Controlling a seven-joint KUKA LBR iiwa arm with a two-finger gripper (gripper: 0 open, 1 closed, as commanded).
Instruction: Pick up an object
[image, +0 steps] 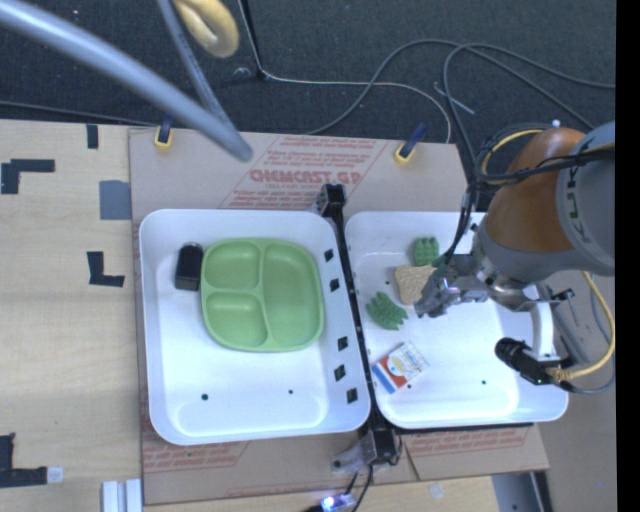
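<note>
We see the arm (545, 215) at right frame, its gripper (436, 297) low in the right bin (500, 400) beside a tan block (410, 283). Claw state: we cannot tell. Risk: crowding green pieces (386, 310) may deflect the grasp.

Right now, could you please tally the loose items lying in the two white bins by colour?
Green: 3, the divided plate, a toy block, a leafy piece
Black: 1, a small block
Tan: 1, a flat piece
Red, white and blue: 1, a small packet
Total: 6
</note>
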